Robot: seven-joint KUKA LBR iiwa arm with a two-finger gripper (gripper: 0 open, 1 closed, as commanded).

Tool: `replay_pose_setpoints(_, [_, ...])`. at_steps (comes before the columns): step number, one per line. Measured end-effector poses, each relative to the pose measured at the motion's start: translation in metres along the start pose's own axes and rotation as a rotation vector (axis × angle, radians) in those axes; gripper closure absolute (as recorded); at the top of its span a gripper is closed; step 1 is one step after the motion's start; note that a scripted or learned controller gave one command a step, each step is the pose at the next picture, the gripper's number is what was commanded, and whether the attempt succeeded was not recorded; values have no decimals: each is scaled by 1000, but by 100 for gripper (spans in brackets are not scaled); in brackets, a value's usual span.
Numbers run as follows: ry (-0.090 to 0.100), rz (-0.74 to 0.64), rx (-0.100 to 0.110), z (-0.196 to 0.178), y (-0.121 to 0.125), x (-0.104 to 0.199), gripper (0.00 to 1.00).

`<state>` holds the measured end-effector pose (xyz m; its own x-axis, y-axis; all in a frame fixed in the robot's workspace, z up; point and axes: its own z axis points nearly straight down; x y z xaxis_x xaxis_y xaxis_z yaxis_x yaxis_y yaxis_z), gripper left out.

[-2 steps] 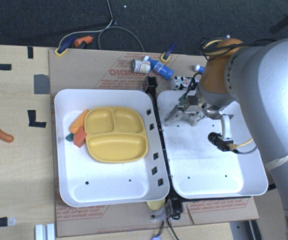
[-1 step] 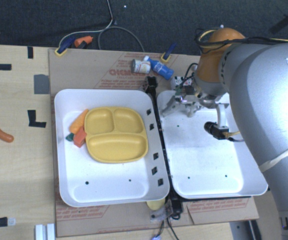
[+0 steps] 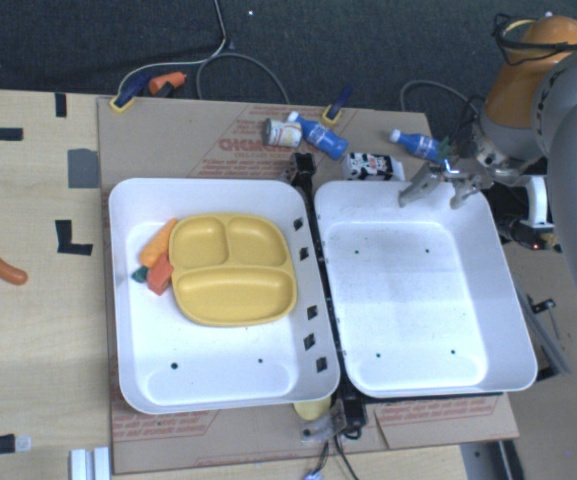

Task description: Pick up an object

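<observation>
A yellow three-compartment plate [image 3: 232, 268] lies in the left bin [image 3: 208, 373]. An orange carrot-shaped toy [image 3: 154, 245] and a small red and green piece [image 3: 155, 279] lie against the plate's left side. My gripper [image 3: 438, 188] hangs over the far rim of the right bin [image 3: 423, 298], near its back right corner. Its two grey fingers [image 3: 414, 189] are spread apart with nothing between them. The arm's orange band [image 3: 523, 68] is up at the right edge.
A sausage-shaped toy [image 3: 0, 261] lies on the bench far left. Behind the bins lie a blue and white bottle [image 3: 308, 133], another small blue bottle [image 3: 415, 145], a black and white card [image 3: 370, 167] and an orange clamp [image 3: 166, 83]. Cables run across the back.
</observation>
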<state>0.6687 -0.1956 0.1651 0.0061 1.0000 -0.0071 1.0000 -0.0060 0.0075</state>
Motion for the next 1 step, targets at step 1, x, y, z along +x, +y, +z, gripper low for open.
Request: replay_pose_setpoints(1, [12, -4, 24, 71, -124, 39, 0])
